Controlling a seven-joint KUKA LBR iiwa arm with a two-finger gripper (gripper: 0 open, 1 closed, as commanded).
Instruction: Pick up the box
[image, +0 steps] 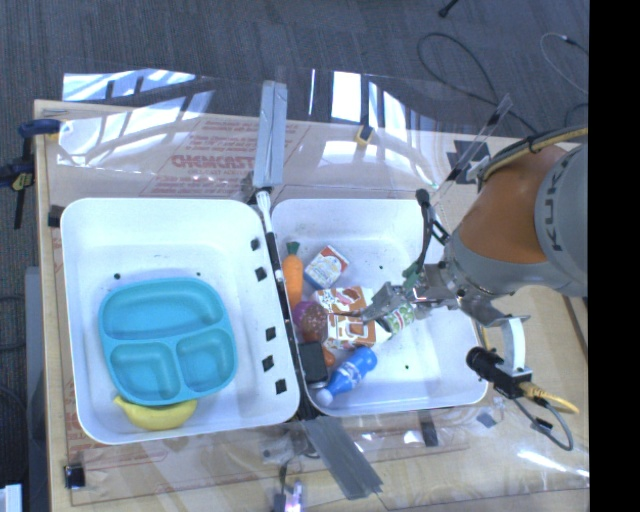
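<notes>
Two small boxes lie in the right bin (440, 385). One is a white, blue and orange carton (326, 268) near the bin's back. The other is a red and orange patterned box (345, 322) in the middle. My gripper (380, 306) reaches in from the right and hangs low at the right edge of the patterned box, next to a small green and white item (402, 319). Whether it touches the box is unclear. Nothing is seen lifted.
An orange carrot (292, 278), a dark red round fruit (311, 319), a black object (313, 362) and a blue bottle (351, 371) crowd the right bin's left side. The left bin (80, 240) holds a blue divided tray (167, 338) and a banana (157, 413).
</notes>
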